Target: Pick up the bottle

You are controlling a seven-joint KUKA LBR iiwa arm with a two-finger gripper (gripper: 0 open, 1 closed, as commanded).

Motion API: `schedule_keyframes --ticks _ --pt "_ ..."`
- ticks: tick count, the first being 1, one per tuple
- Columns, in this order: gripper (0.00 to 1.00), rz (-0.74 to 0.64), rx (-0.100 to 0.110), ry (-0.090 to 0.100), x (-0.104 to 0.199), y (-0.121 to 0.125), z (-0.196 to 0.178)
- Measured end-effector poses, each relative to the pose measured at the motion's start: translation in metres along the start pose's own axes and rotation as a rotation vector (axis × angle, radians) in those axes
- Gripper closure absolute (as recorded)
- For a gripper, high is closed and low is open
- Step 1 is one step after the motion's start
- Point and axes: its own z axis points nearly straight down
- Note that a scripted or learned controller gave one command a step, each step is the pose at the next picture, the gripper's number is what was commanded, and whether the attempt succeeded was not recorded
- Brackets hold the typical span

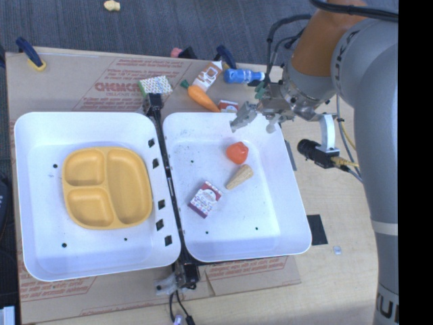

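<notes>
While a yellow divided plate (107, 186) sits in the left bin (27, 181), the bottle (207, 76) lies on the desk behind the right bin (287, 215), and the jaws (256, 119) hang released, empty, over that bin's far edge.

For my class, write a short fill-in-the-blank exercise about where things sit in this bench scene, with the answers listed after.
1. The yellow divided plate lies in the ______ bin.
2. The gripper hovers over the far edge of the ______ bin.
3. The blue bottle lies ______ the bins, on the cardboard.
4. The small carton lies nearer the camera than the ______ tomato-like toy.

Answers: left; right; outside; red
</notes>
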Motion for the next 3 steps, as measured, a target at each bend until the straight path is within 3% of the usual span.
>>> schedule_keyframes --ticks 1,2,3 --pt "0.00 0.106 0.005 0.002 0.055 0.004 0.133" --pt "1.00 0.103 0.003 0.002 0.055 0.005 0.121" --pt "1.00 0.329 -0.001 0.001 0.148 -0.022 0.043"
